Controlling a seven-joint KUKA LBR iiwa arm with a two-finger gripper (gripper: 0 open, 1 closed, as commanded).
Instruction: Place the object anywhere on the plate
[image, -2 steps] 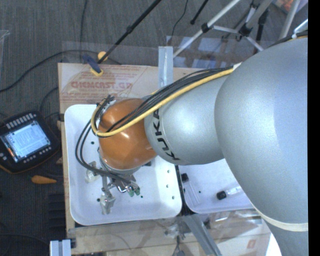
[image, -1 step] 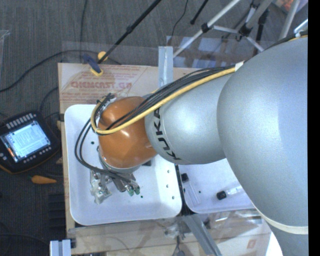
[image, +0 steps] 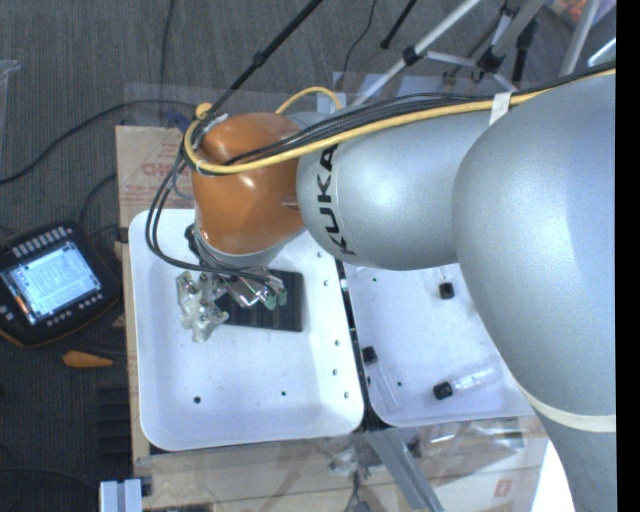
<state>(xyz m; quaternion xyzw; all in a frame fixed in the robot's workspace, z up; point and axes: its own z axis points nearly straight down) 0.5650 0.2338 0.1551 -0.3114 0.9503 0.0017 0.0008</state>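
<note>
Gripper (image: 203, 303) hangs low over the left bin (image: 170, 420), left of its middle and nearer the far edge than the near one. Whether it is open or closed cannot be told from this slant, and nothing can be seen held in it. Above it sits the orange band (image: 245, 185), and the grey arm (image: 450, 170) sweeps in from the right, covering the far edge and the right side of the right bin (image: 410, 330).

A tube (image: 470, 381) lies flat in the right bin, close to the near edge and just beside the arm's outline. Its body is clear and slim, with a black cap on the left end, and it is tilted slightly so that the clear end points right and a little away. Two small black bits share that bin: one (image: 445, 290) towards the far side, one (image: 368, 354) hard against the left wall. All three lie well apart from each other and from the gripper.

Both bins are shallow, white and glossy, with rounded corners, and they stand side by side, touching along one edge. Brown cardboard (image: 140, 175) with red print shows behind the left bin's far left corner. Dark carpet (image: 60, 100) surrounds the bench. A pendant (image: 50, 280) with a lit screen lies on it to the left, and a small orange tool (image: 86, 358) lies beside that. Pale stand legs (image: 470, 30) cross the far right.
</note>
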